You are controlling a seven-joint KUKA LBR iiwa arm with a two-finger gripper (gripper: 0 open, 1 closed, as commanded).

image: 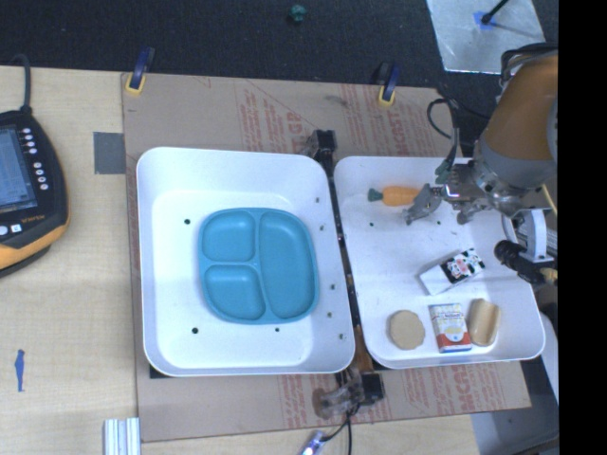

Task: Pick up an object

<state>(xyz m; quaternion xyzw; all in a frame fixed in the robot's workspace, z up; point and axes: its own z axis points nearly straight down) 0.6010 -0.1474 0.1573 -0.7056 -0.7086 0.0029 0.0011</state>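
Observation:
In the right bin (379,254) my gripper (441,212) hangs over the far half, its fingers spread open and nothing between them. A small orange carrot (398,195) with a green top lies just left of the left fingertip (415,213). Nearer the front of the bin are a white and black carton (453,268), a round tan cookie (407,329), an orange and white box (450,328) and a tan bread roll (484,322).
The left bin (161,254) holds a blue divided plate (256,263). A black and orange pendant (24,192) lies on the bench at the far left. Clamps (385,81) hold the cardboard sheet at the back.

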